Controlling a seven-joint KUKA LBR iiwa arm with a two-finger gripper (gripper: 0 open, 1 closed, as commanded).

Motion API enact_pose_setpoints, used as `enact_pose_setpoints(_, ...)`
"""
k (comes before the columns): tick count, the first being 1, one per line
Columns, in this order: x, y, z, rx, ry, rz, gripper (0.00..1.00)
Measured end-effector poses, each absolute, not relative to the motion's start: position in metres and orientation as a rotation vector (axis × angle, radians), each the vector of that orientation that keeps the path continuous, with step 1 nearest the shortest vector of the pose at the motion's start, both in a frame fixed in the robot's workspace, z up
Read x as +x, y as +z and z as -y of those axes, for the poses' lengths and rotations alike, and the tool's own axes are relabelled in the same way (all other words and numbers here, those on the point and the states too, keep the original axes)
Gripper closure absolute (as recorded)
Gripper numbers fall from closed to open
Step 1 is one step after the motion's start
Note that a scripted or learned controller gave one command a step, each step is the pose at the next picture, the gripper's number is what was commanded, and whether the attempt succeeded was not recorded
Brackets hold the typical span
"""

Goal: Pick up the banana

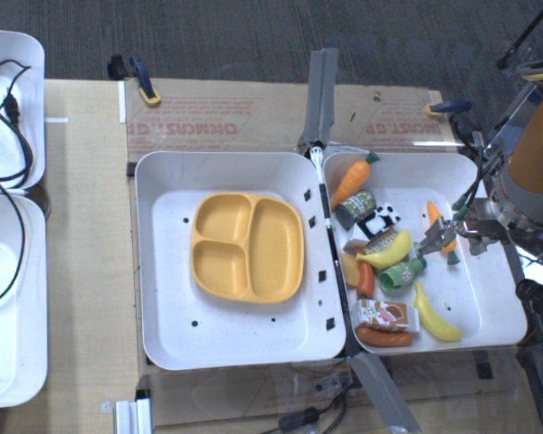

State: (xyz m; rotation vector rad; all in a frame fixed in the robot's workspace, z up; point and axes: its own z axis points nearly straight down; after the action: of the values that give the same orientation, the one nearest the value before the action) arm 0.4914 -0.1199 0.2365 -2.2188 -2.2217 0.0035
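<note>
Pincer (437,239) at right of frame, fingers apart, clamped on nothing; best lowered squarely across banana (437,316) at lower right.

A single fixed camera hangs above the tabletop (90,242) and looks down at a slight slant, far enough off to take in both white bins whole. The left bin (163,333) sits mid-picture, the right bin (489,324) toward the right edge. Dark floor (253,16) lies along the far side.
</note>
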Motion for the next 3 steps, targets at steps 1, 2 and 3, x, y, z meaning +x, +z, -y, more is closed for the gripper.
enact_pose_setpoints(1, 0.558, 0.097, 0.138, -2.388, -0.009, 2.055, 0.00)
enact_pose_setpoints(2, 0.568, 0.097, 0.117, -2.294, -0.005, 2.160, 0.00)
enact_pose_setpoints(3, 0.568, 0.106, 0.116, -2.294, -0.009, 2.155, 1.00)
